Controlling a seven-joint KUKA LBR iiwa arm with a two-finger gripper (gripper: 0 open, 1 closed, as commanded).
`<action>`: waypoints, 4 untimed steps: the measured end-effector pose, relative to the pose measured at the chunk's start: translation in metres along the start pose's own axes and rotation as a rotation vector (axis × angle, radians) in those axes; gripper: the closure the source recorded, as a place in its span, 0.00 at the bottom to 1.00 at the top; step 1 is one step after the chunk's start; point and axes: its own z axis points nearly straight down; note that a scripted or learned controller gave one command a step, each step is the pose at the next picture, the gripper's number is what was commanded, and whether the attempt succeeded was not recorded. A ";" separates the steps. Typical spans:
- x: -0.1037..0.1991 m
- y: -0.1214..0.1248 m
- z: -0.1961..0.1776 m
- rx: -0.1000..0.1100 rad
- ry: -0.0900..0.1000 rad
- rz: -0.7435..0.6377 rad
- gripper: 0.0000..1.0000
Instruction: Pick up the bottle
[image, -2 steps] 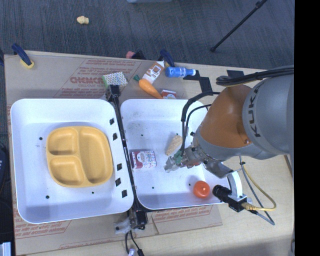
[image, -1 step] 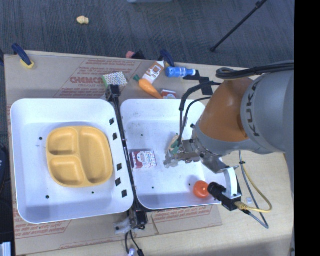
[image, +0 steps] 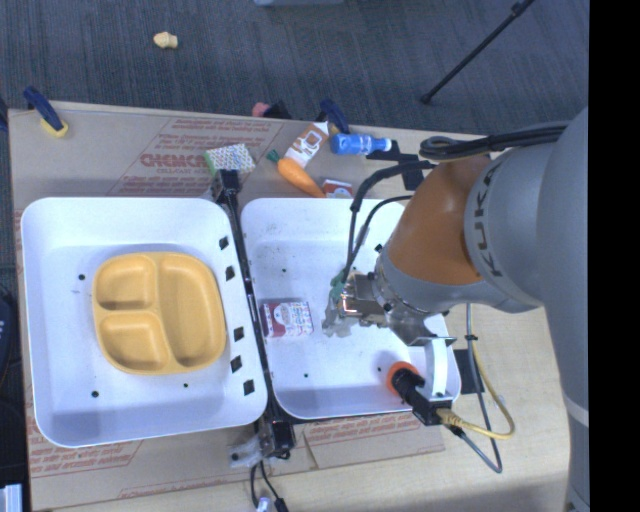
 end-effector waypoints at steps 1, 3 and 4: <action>-0.009 0.000 0.005 0.004 0.002 -0.104 1.00; 0.060 -0.007 0.014 0.004 0.002 -0.644 1.00; 0.126 -0.013 -0.016 0.000 -0.001 -1.225 1.00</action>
